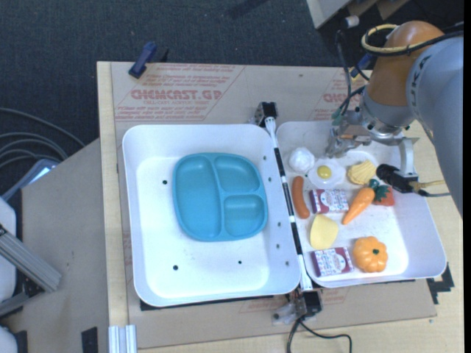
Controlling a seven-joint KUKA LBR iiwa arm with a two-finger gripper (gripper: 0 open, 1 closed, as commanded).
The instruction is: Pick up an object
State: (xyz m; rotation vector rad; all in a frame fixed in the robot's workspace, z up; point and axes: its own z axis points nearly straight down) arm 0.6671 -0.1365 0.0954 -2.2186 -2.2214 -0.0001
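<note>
both bins [147,197] are white; a teal divided tray [219,195] lies in the left one, and in the right one an orange pumpkin [370,254], an orange carrot [358,204] with a green top, a red sausage [299,197], and a white-and-yellow egg [324,173]

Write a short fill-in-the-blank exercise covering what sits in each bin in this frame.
1. The blue divided tray lies in the ____ bin.
2. The toy carrot lies directly above the toy ____.
3. The hot dog lies along the right bin's ____ wall.
4. The gripper hangs over the ____ bin.

Missing words: left; pumpkin; left; right
</note>
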